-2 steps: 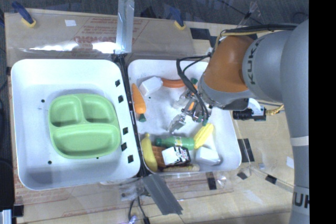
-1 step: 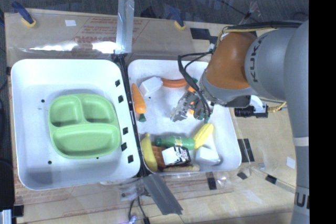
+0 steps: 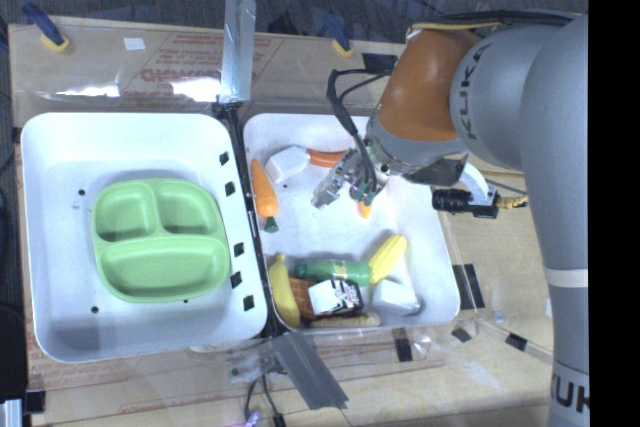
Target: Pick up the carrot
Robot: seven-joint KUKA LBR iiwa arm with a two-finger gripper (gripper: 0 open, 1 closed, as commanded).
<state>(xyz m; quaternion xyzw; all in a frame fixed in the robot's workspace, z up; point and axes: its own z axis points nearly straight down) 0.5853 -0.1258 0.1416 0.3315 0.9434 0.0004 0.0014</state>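
Hand low in the right bin, carrot off at its nine o'clock, not yet gripped

The hand [image 3: 345, 183] hangs over the upper middle of the right bin [image 3: 432, 233]; how far its fingers are parted I cannot tell, and the small orange bit [image 3: 365, 207] at its tip is too unclear to name. The carrot [image 3: 264, 192] lies along the bin's left wall, lengthwise from twelve to six o'clock. A good grasp probably means shifting toward nine o'clock, closing across the carrot's narrow width and keeping off the wall. At six o'clock sit a banana [image 3: 283, 291], corn [image 3: 388, 256] and a green bottle [image 3: 331, 270]. The left bin [image 3: 60, 175] holds a green divided plate [image 3: 158, 238] on a pale tabletop [image 3: 500, 355]
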